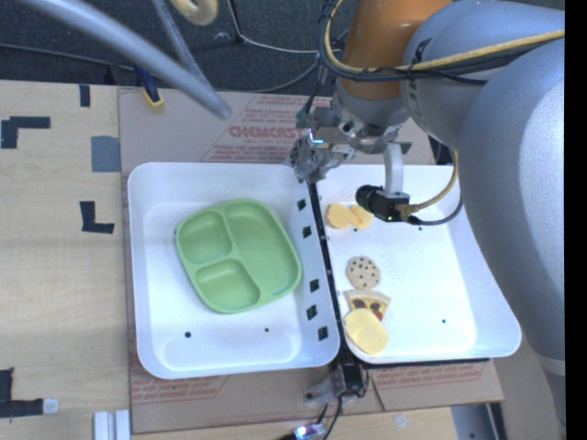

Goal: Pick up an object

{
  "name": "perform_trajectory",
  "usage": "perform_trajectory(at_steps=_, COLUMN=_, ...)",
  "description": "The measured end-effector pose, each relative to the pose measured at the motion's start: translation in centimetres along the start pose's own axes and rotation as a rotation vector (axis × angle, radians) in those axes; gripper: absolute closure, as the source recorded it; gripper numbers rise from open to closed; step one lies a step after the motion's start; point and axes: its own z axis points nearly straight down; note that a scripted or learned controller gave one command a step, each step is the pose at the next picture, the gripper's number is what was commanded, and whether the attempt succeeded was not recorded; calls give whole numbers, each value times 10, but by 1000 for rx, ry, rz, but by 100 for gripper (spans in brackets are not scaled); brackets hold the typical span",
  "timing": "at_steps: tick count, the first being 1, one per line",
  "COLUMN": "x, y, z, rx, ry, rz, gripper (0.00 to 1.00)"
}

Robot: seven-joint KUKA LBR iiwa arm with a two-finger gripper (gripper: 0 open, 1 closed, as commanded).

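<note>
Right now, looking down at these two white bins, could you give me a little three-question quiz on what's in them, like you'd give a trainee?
1. True or false: the green divided tray lies in the right bin.
2. Which item lies between the others in the right bin?
A. the spotted cookie
B. the pale yellow piece
C. the yellow piece near the gripper
3. Fill in: the tray has ___ compartments.

Key: 1 false, it lies in the left bin; 2 A; 3 three.
</note>
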Motion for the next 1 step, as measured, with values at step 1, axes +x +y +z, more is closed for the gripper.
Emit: perform_trajectory(at_steps=1, x=51, y=8, z=22, rx=1, ry=-2, rz=2, gripper=100)
